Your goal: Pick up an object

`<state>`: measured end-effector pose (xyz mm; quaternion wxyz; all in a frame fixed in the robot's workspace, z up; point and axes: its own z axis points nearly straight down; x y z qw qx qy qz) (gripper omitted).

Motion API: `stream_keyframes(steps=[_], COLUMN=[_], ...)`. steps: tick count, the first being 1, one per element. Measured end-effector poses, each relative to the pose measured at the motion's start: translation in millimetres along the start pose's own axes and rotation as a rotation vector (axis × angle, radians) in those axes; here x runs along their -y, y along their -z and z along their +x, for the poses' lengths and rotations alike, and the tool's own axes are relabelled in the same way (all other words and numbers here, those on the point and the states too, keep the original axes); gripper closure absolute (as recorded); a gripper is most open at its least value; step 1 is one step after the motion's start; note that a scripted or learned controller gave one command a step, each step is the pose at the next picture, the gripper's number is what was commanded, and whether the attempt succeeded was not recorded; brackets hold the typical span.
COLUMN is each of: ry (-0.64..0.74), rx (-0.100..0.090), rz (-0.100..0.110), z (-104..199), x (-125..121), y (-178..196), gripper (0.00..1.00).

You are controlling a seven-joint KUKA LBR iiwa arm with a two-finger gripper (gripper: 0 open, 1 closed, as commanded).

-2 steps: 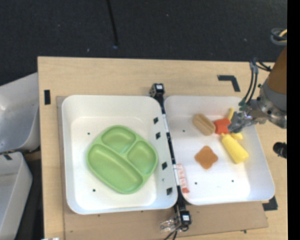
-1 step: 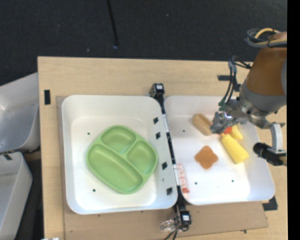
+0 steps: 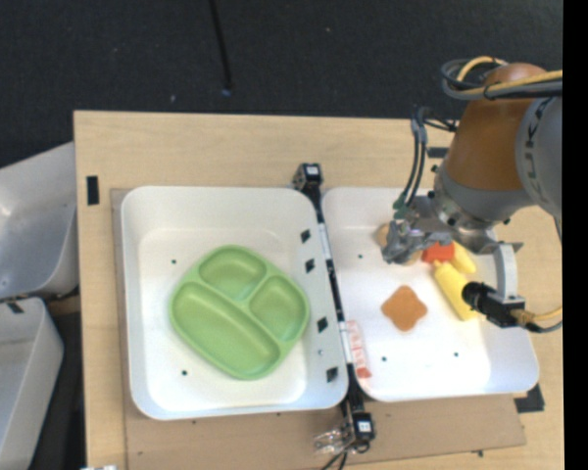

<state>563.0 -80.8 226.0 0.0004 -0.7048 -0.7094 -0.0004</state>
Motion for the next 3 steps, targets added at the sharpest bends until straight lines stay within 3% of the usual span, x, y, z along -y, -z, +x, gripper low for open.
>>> stream_keyframes(steps=[3], ry=[0.002], rx=[-0.001], rz=[-0.002], z=[150], x=[30], y=[18], gripper=[1.00])
